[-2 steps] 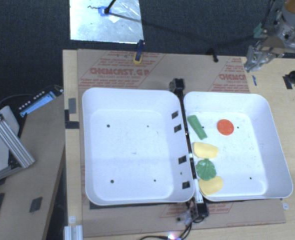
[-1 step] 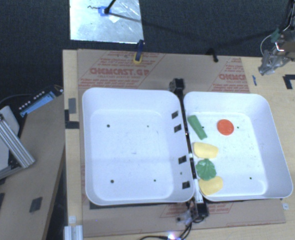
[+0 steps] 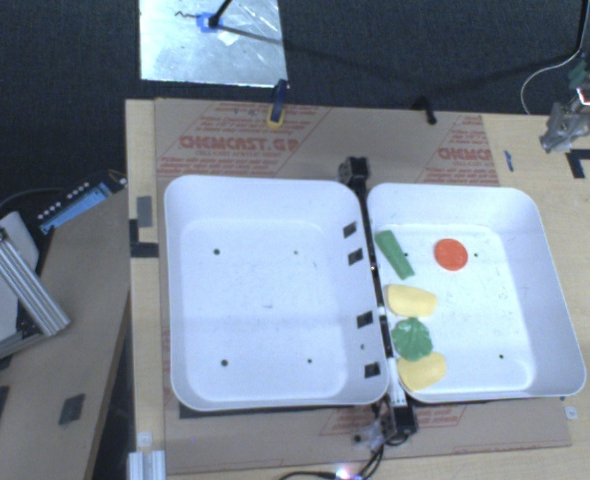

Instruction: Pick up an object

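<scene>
Several small items lie in the right white bin [image 3: 535, 298], all in its left half. A green bar [image 3: 395, 253] lies slanted near the dividing wall, with an orange-red disc [image 3: 451, 255] to its right. Below them, a yellow piece [image 3: 412, 300], a green round piece [image 3: 412, 339] and another yellow piece [image 3: 422, 370] form a column by the wall. My gripper [image 3: 567, 128] hangs at the far upper right, outside and beyond the right bin's back corner, far from every item. It is small and blurred at the frame edge.
The left white bin [image 3: 265, 298] sits beside the right one, with black clips [image 3: 360, 258] along their shared wall. A silver sheet [image 3: 212, 28] lies behind the bench, a yellow-blue clamp [image 3: 276, 108] at the board's back edge, and an aluminium rail [image 3: 15, 278] at far left.
</scene>
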Robot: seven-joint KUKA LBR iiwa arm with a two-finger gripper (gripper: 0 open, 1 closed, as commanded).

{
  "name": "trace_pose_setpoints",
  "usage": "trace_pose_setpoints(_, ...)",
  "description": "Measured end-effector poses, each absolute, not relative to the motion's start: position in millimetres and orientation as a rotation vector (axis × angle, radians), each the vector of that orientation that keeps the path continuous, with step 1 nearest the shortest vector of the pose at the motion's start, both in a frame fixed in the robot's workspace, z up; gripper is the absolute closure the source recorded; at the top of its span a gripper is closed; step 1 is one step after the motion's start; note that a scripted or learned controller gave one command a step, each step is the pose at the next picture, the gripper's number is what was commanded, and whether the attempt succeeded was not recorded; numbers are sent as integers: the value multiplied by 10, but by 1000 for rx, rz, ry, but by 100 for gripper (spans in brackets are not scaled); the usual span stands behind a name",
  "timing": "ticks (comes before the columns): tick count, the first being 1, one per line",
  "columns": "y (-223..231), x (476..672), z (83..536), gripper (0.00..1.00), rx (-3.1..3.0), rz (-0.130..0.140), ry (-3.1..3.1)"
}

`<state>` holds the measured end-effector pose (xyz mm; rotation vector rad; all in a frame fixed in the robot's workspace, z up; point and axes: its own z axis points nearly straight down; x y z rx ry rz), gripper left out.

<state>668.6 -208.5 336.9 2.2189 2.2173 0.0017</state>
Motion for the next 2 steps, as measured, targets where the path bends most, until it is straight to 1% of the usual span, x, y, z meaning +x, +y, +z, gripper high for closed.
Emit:
trace_pose_setpoints(1,-1363,6688,2652,100,2214,0,2233)
trace_pose_setpoints(2,-825,6691,2624,100,2212,2,2229)
